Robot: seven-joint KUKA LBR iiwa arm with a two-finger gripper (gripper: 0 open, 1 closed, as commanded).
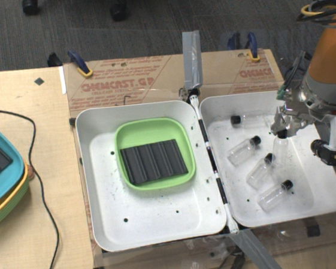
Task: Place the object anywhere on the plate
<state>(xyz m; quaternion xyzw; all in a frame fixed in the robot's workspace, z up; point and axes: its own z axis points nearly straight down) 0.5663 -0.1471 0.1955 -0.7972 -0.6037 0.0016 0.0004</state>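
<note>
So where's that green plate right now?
The green plate sits in the left white bin, toward its back, with a dark ribbed mat lying on it. The clear vials are in the neighbouring right bin.

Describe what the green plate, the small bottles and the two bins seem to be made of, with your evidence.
Green plate: probably plastic, matte, with even colour and soft rounded edges; a dark ribbed insert lies in it.
Small bottles: clear plastic or glass, since the bin shows through them; their caps are black.
Bins: likely moulded white plastic, with a slight sheen and rounded corners.
</note>
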